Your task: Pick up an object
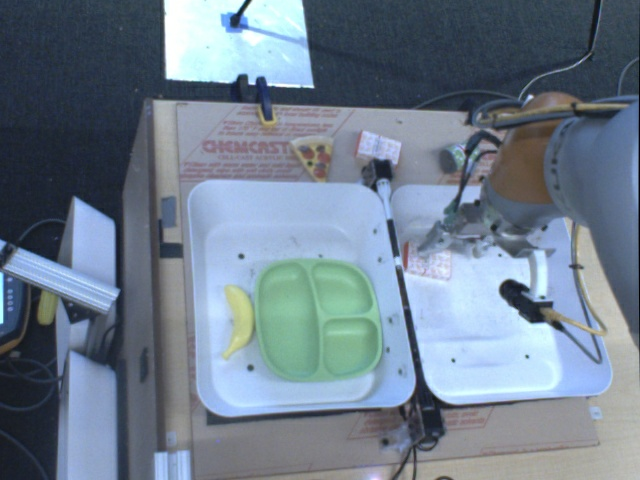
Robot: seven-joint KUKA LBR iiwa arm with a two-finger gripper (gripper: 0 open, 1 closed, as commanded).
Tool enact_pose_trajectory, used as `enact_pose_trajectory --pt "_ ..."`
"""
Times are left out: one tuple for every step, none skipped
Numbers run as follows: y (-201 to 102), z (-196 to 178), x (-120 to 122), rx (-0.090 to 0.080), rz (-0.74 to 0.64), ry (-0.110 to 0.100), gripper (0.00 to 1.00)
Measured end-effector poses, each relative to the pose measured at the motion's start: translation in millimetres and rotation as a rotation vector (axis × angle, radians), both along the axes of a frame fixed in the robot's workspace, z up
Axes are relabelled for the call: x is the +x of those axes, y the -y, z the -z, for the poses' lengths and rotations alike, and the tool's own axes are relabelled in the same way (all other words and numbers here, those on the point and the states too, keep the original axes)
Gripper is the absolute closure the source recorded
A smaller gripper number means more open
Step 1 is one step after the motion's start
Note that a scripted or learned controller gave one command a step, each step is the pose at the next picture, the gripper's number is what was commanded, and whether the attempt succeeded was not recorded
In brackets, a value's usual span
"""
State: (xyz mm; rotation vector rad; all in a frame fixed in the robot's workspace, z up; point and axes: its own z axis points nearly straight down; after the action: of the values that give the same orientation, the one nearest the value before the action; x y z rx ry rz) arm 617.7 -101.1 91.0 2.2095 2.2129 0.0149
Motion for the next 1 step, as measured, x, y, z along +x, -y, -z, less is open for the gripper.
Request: enact_pose_trajectory --pt "31.1 5.4 51.8 0.002 -0.002 -0.013 0.00"
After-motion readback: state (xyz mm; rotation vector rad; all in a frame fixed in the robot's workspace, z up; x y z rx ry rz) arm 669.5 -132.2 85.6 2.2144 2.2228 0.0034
